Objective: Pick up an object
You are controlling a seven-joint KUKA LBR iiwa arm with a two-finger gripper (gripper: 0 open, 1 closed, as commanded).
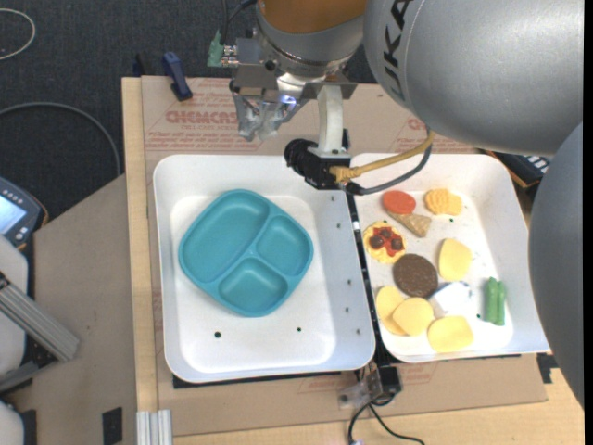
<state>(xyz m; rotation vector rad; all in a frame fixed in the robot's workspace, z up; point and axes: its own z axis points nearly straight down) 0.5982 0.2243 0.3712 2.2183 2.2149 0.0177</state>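
The hand [261, 119] hangs past the far rim of the left bin [171, 248], nothing between its fingers, though how wide they stand is unclear — the toy foods [422, 272] sit well off to its right, so a descent here risks grabbing nothing. Cardboard [199, 119] reads "CHEMCAS"; the arm [482, 54] shows "KA"

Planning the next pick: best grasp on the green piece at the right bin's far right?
Grip the green piece across its narrow width at mid-length, coming straight down. It lies flat, long and slim, nearly parallel to the right bin wall, so the fingers should probably close left-right. The white piece sits close on its left and the wall on its right, so clearance looks tight on both sides.
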